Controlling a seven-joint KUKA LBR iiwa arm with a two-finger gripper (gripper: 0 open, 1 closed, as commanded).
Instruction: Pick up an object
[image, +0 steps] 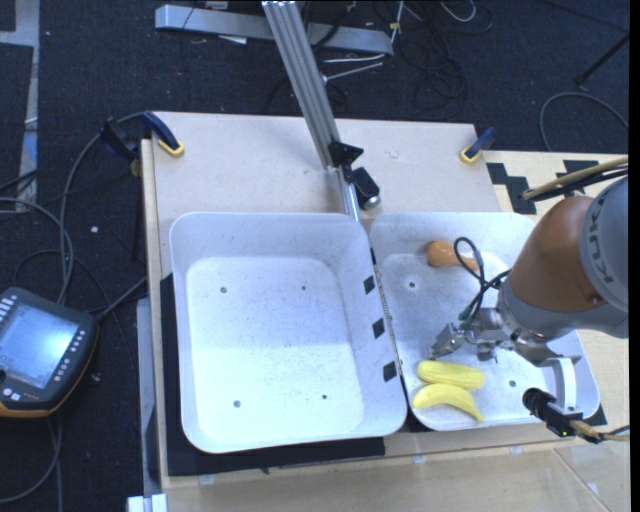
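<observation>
Bananas, two yellow ones, sit at the near edge of the right bin (590, 395): nearer banana (446, 399) curved, second banana (451, 374) just behind it, the two touching or almost. Right above them I see the pincer (446, 342), tips pointing left and down toward the second banana, close over it but nothing between the fingers that I can make out. Whether the fingers are apart or together I cannot tell, too small and dark. The arm (565, 270) comes in from the right, orange band over the right bin, cable looped off the wrist. Further back in the same bin an orange round object (440, 253) lies near the far wall, well apart from the bananas. Left bin (200, 240) sits beside the right one, rims overlapping in the middle. Both bins rest on the counter (260, 165), with a slanted metal rail (305, 80) at the far side.
</observation>
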